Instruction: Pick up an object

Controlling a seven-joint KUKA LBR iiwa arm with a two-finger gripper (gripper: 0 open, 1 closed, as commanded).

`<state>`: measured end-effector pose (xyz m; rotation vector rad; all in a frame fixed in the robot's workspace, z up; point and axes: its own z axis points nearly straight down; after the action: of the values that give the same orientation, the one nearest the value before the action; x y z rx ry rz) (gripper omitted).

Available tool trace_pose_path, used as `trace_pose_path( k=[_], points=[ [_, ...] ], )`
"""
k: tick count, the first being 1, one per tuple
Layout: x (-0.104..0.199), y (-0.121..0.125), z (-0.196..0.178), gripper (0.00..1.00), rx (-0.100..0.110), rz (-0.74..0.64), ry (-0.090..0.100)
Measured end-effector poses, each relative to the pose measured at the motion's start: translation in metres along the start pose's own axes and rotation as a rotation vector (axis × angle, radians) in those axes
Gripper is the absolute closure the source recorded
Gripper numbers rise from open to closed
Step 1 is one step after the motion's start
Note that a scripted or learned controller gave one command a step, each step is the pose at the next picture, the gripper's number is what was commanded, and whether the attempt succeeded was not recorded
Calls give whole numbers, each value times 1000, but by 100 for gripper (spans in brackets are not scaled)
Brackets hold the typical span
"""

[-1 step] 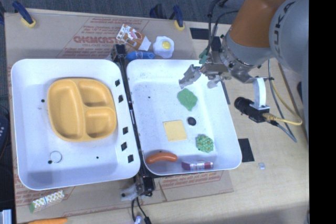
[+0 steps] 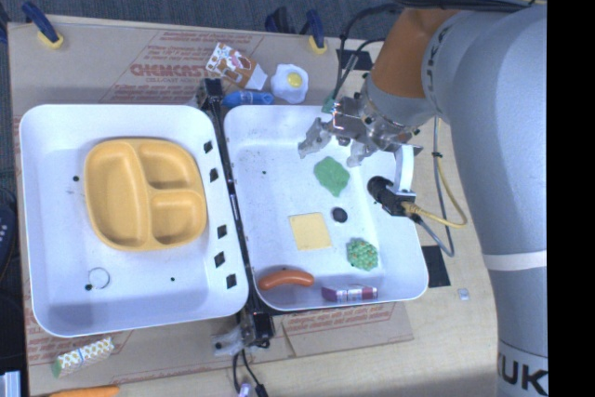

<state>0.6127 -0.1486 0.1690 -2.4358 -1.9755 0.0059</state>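
Observation:
In the right bin [image 2: 400, 270] lie a green flat piece [image 2: 331, 175], a yellow square slice [image 2: 310, 231], a knobbly green ball [image 2: 363, 254], an orange sausage [image 2: 286, 278] and a small pink tube [image 2: 350, 293]. My gripper [image 2: 335, 148] hangs over the bin's far half, just above and behind the green flat piece. Its fingers [image 2: 312, 140] are spread open with nothing between them. A small dark disc [image 2: 339, 216] lies near the bin's middle.
The left bin [image 2: 46, 293] holds a yellow divided plate [image 2: 144, 192]. Behind the bins lie a toy fried egg [image 2: 291, 82], a blue object [image 2: 247, 98] and a snack packet [image 2: 230, 62]. The arm's grey body [image 2: 493, 135] stands to the right.

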Motion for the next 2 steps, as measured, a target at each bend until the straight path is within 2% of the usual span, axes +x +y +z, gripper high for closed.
trace_pose_path(
  k=[1,2],
  points=[
    [-33,-13,78,0,-1,45,-1],
    [-32,-12,68,100,0,42,-1]
  ],
)
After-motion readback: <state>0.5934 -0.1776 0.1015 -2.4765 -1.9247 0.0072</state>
